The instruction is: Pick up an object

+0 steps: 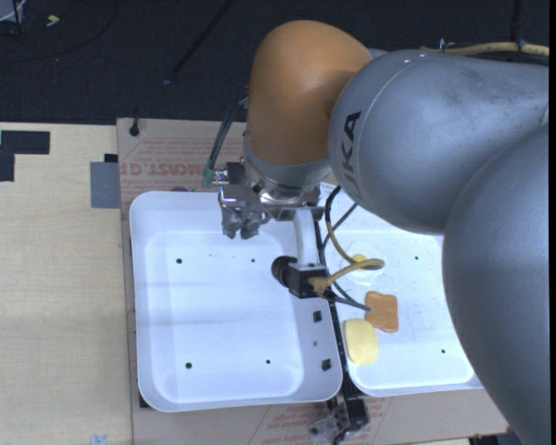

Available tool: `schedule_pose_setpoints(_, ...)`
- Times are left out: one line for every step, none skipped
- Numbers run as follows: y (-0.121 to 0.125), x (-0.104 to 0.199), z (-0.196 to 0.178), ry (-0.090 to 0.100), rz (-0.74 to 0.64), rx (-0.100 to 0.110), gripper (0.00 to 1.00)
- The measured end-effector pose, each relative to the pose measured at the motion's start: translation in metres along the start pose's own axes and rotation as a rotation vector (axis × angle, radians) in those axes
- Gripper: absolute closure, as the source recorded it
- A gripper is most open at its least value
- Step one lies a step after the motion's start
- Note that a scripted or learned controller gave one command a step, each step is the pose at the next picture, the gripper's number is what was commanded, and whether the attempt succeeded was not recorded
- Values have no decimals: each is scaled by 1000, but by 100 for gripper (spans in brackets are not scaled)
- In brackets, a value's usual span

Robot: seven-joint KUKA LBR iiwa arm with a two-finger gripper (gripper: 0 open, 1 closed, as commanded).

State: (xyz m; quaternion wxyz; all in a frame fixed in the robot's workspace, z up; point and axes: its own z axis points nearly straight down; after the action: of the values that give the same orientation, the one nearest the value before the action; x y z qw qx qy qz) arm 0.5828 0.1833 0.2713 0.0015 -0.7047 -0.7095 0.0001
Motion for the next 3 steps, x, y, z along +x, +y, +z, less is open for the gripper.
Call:
schedule_pose_setpoints(-28,32,-27,-1,4,-2,100)
schedule_pose_setpoints(-42,62,30,-4,5,7,100)
schedule_pose_setpoints(-81,15,87,-8,10,12,100)
